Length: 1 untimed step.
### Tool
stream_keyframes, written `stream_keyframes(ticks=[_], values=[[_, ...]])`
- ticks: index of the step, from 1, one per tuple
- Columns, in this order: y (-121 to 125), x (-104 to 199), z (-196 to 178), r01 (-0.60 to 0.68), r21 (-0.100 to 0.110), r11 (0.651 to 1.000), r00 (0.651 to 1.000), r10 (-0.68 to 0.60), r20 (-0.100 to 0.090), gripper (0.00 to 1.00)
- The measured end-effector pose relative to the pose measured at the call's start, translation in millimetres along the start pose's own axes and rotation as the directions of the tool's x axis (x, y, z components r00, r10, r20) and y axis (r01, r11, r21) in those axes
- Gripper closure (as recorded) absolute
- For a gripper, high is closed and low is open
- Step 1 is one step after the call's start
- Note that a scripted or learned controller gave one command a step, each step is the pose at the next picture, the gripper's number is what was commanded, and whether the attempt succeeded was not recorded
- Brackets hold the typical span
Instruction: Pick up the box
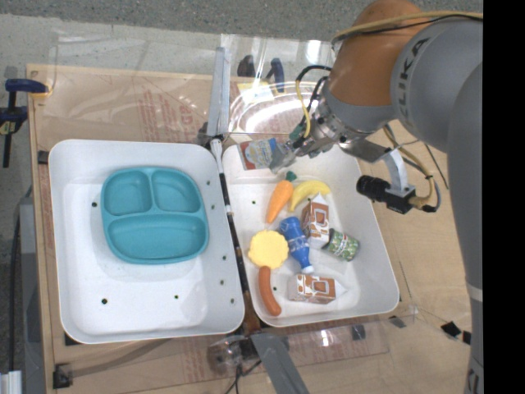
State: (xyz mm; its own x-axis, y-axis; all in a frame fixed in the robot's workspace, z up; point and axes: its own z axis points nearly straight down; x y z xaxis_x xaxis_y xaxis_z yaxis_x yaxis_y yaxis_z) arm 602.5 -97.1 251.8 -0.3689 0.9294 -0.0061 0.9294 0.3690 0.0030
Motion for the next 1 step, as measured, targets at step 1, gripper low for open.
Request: stream_keyframes(ticks=[1], values=[[30.4, -8.6, -10.0, 0.511, -0.002, 0.860, 0.860, -0.511, -0.001, 1.00]])
